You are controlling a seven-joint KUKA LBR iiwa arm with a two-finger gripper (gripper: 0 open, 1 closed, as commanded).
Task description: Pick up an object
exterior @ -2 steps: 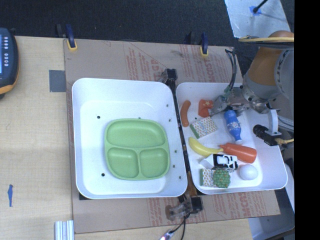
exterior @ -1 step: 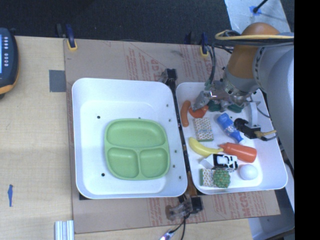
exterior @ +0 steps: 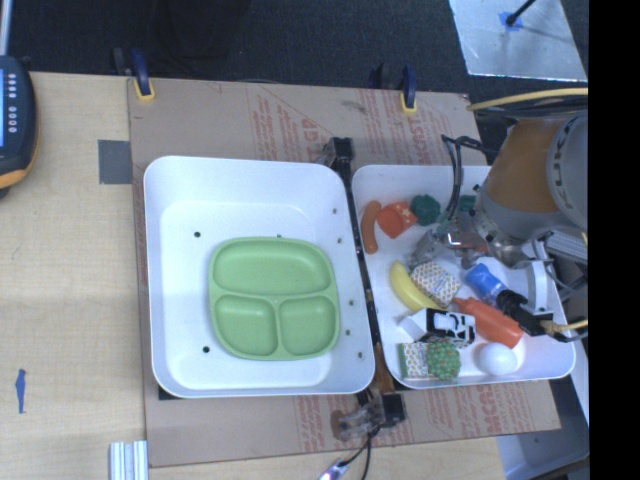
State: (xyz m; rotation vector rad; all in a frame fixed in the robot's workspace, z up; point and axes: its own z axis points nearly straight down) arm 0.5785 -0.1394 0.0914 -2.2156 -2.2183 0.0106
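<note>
Two shallow white bins sit side by side on a brown cardboard sheet that covers the table [exterior: 70, 268]. The left bin [exterior: 180, 198] is smooth plastic with rounded corners, and it holds a pale green divided plate [exterior: 272, 296] with one long compartment and two smaller ones. The right bin [exterior: 560, 368] is crowded with small objects. At its 9 o'clock side lies a curved yellow banana [exterior: 405, 286], and beside this a rounded piece with a checked pattern [exterior: 436, 281]. Toward 11 o'clock are an orange-red toy [exterior: 393, 218] and a dark green lump [exterior: 426, 207], which touch each other. Near the centre there is a blue cylinder [exterior: 483, 280], and below it a long orange-red piece [exterior: 490, 321]. At 6 o'clock I see a black and white item [exterior: 451, 324], a green bumpy object [exterior: 441, 359] on a patterned card, and a smooth white ball [exterior: 497, 357].

The grey arm [exterior: 540, 183] with its orange band comes in from 3 o'clock and hangs over the upper right part of this bin. The hand [exterior: 452, 236] is low among the objects, close to the checked piece, but I cannot tell if it is released or clenched, and nothing is clearly seen between its parts. The cardboard carries faint red printing, too pale to read. Yellow and blue clamps [exterior: 143, 78] hold its far edge.
</note>
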